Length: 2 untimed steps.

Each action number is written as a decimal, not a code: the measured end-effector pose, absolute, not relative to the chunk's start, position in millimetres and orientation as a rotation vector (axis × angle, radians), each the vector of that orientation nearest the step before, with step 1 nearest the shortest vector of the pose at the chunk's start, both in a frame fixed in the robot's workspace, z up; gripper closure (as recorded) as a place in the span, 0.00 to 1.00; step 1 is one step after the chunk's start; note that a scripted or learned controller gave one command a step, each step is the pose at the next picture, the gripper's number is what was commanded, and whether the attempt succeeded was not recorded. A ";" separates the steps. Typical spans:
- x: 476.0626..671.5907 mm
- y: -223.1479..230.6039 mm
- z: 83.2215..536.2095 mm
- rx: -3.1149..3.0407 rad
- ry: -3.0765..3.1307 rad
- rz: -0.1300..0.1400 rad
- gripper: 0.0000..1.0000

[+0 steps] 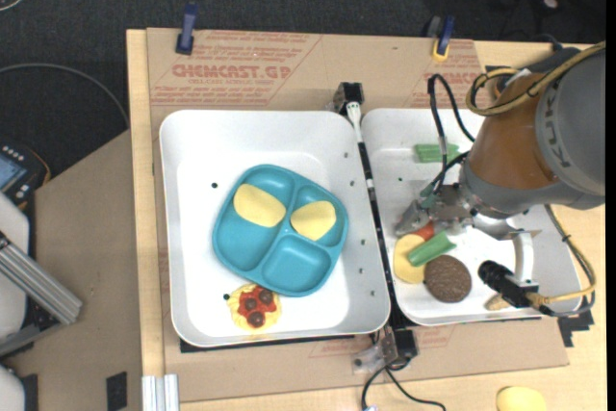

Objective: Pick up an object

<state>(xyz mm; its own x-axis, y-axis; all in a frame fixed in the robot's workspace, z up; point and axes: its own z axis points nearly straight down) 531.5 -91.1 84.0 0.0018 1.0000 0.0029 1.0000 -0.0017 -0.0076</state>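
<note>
My tool point(430, 210) sits low over the right bin point(393, 170), at the upper edge of a tight cluster: a green stick point(430, 250) lying across a yellow disc point(408, 265), a brown round piece point(449, 278) just beside them, and a small red bit point(424, 231) tucked under the tool end. The wrist hides the tip, so I can't tell if the tool is open or closed, and nothing visibly sits in it. I'd take the green stick: it's on top, narrow, and easy to span across its short side. To do it well, I centre over its middle, square the closing axis to its long axis, then go straight down so the disc isn't shoved away. The red bit is probably too close to grab cleanly. A second green piece point(435, 151) near the bin's far wall stands apart, so that's my fallback. The left bin point(188, 207) with the blue plate point(279, 231) stays out of this.
</note>
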 end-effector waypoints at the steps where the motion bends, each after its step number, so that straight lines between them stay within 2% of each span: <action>1: 479.1 -49.8 235.7 -2.221 -2.231 -0.014 0.00; 2: 481.1 -53.1 396.2 -2.230 -2.236 -0.022 0.00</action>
<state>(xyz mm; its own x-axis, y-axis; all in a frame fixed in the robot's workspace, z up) 481.1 -53.1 396.2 -0.0025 1.0000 -0.0013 0.9998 0.0026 0.0213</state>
